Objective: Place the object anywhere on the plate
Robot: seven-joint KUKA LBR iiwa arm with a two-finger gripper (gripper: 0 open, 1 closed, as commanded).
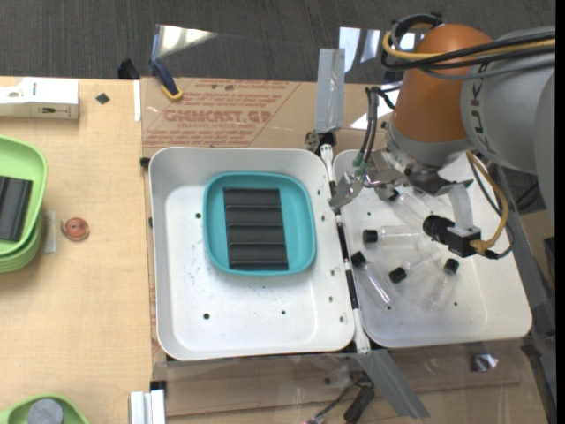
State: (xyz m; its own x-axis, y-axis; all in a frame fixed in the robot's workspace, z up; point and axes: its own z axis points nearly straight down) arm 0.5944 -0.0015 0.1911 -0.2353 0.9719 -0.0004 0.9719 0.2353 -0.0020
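Well left of the gripper [351, 186], past the wall between the bins: teal plate [303, 228] with a dark ridged insert, lying flat in the left bin [177, 285]. Nothing resting on it yet.

Gripper itself low over the near-left corner of the right bin [494, 316], tucked under the orange-banded wrist. Open or closed: impossible to tell. Nothing visibly held.

Just below and to the right of the gripper: several clear vials [393, 235] with black caps, scattered on their sides, some near each other, none touching the gripper.

Probably very light, stiff, smooth plastic; likely to roll or squirt out of a pinch. Best taken across the round body near the cap, squarely and gently. Hard to make out against the white floor, so caps as the better guide.
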